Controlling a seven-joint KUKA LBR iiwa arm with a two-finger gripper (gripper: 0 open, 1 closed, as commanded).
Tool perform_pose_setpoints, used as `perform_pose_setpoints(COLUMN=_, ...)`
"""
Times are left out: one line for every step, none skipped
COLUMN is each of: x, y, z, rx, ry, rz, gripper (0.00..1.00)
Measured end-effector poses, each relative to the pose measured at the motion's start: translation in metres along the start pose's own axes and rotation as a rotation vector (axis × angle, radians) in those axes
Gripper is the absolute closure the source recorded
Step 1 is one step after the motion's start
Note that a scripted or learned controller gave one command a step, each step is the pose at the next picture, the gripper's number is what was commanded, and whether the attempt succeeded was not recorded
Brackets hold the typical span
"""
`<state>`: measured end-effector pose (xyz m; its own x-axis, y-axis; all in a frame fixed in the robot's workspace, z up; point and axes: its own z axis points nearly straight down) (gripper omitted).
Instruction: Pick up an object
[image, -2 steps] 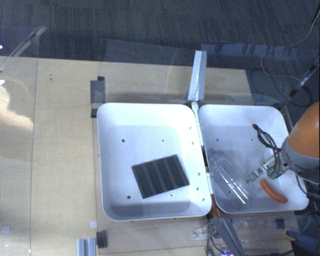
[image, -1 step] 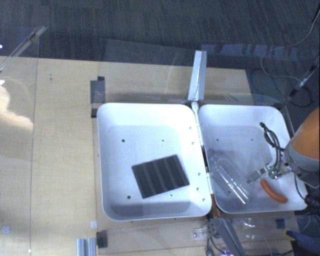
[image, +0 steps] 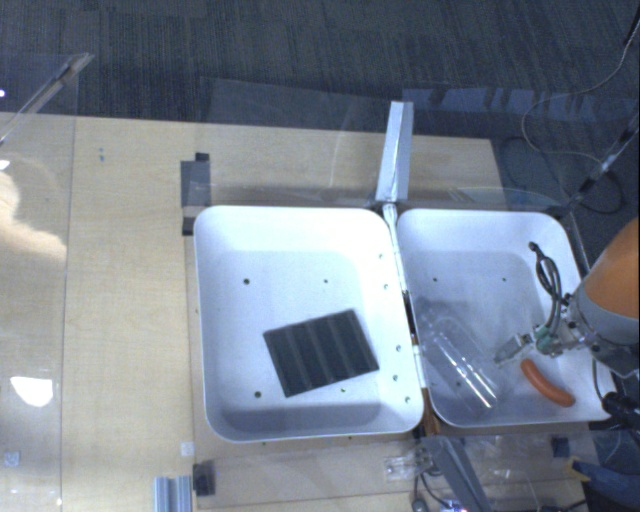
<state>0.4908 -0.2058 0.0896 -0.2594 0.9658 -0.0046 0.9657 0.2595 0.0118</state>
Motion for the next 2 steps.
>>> perform_pose_setpoints(x=-0.001, y=0.004, z=-0.013, rx=-0.010, ry=-0.006, rz=-0.003, gripper=1.00)
perform_pose_setpoints(x=0.018, y=0.080, z=-0.001, rx=-0.006, ry=-0.005, rz=-0.186, gripper=1.00)
